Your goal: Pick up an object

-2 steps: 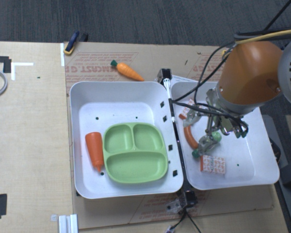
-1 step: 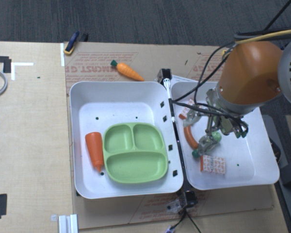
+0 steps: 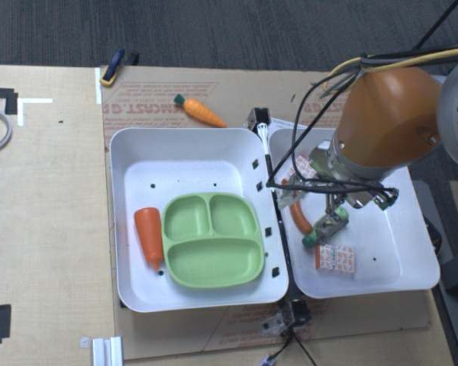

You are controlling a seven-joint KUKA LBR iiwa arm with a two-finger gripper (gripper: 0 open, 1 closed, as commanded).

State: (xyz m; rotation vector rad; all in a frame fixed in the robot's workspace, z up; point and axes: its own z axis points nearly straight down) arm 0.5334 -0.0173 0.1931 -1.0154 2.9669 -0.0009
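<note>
The tool (image 3: 332,223) hangs low in the right bin (image 3: 412,269), beside a carrot (image 3: 300,217) and card (image 3: 335,258), seemingly lining up a grab; its state I cannot tell.

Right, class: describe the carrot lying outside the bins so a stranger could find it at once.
Start at the left white bin holding the green divided plate. Look just beyond its far rim, on the brown cardboard: the carrot lies there. Unlike the orange items inside the bins, it rests on cardboard and shows a green top.
</note>
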